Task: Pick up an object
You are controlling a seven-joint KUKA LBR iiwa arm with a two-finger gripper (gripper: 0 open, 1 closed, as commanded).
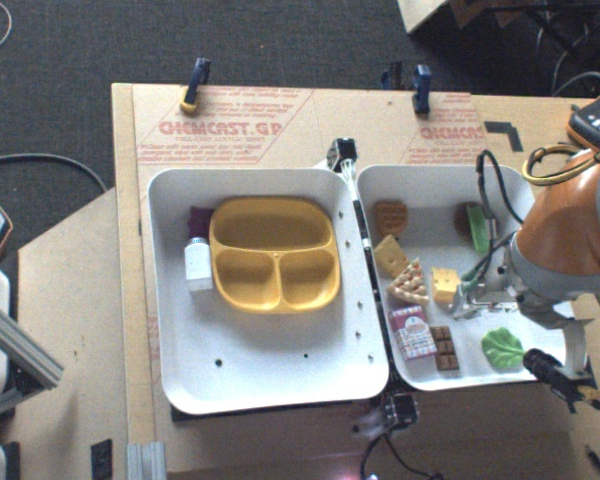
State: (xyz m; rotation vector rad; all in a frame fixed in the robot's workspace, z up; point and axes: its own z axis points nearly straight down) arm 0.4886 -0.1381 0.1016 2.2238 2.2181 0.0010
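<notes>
Nearest the camera, along the near wall of the right bin [400, 368], lie a brown chocolate block [444, 348], a pink packet [412, 331] and a green leaf-shaped piece [502, 348]. Farther in sit a yellow cheese cube [446, 285], a pizza wedge [411, 282], a pale cheese slice [389, 254], a brown cookie [389, 215] and a green piece [477, 228] at the far right. Left bin [170, 298] bears a yellow divided tray [275, 253], with a small white bottle [198, 264] touching its left side and a dark purple item [201, 218] just beyond. Arm enters from the right, orange band high, wrist bent down over the right bin's middle; gripper [470, 296] sits just right of the cheese cube, low over the floor. Whether it is wide, narrow or closed on something cannot be told from this slant; nothing is visibly between its tips. Judgement: the cheese cube is the likeliest target. For a clean pick, centre over the cube, square to its flat sides, descend fully before closing, and keep clear of the pizza wedge beside it.
</notes>
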